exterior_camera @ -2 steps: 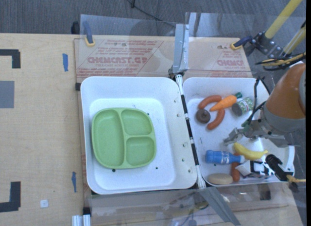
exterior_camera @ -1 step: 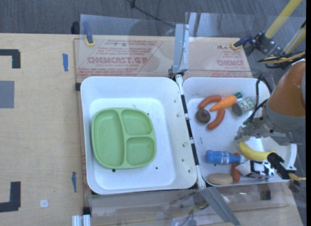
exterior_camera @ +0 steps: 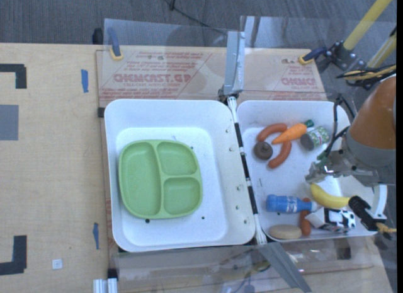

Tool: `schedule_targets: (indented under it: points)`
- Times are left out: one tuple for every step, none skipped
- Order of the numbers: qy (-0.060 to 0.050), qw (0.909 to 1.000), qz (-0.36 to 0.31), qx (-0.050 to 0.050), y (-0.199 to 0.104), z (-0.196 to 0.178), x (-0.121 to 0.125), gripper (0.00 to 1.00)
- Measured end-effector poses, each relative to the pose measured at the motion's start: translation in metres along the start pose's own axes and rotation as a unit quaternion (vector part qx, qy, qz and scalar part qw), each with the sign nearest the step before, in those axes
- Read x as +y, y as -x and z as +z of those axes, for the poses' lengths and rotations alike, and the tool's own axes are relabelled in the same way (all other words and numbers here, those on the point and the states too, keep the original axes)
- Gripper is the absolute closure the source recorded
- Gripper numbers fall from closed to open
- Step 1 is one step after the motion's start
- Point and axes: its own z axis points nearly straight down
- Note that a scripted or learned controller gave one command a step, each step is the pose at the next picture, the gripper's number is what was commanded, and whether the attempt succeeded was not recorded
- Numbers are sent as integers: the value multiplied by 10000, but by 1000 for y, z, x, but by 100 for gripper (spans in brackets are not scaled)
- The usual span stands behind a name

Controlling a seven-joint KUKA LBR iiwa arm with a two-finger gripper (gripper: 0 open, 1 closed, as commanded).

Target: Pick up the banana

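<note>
The yellow banana (exterior_camera: 330,198) lies in the right bin (exterior_camera: 252,178), near its front right corner, curving from left to right. My gripper (exterior_camera: 322,173) hangs at the end of the grey arm with the orange band (exterior_camera: 378,116). It is just above and slightly left of the banana. The wrist covers part of the bin's right side, and I cannot see whether anything touches the banana.
Close around the banana are a blue bottle (exterior_camera: 287,204), a black-and-white toy (exterior_camera: 340,220), a small red piece (exterior_camera: 305,225) and a tan bun (exterior_camera: 285,232). Farther back lie sausages (exterior_camera: 281,154), a carrot (exterior_camera: 291,133), a brown ring (exterior_camera: 263,150) and a green can (exterior_camera: 318,136). The left bin holds a green divided plate (exterior_camera: 160,179).
</note>
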Motion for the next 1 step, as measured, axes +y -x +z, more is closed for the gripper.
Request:
schedule_targets:
  points:
    - [-1, 10000, 2, -6, 1, -8, 0, 100]
